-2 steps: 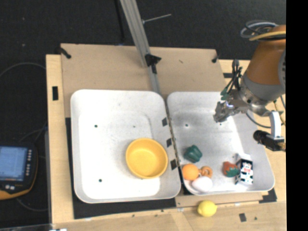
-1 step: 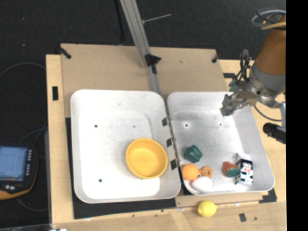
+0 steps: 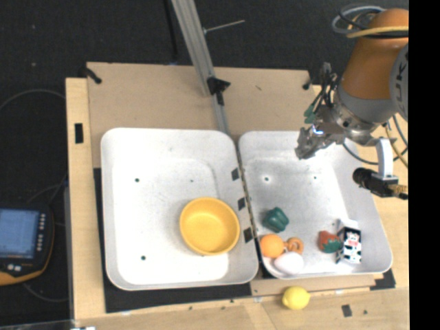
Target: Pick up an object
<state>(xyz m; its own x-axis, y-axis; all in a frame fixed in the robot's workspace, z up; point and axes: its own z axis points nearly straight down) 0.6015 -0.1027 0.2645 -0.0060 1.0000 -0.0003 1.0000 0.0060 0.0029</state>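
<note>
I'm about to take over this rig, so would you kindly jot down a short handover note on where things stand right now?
End effector: above the right bin's far end, holding nothing visible.
Right bin, near end: green piece, orange ball, white egg-shaped item, red toy, black-and-white box.
Left bin: yellow bowl.
Yellow lemon lies on the bench in front of the bins.
Done: nothing picked.
Left: descend, grasp, lift.
</note>
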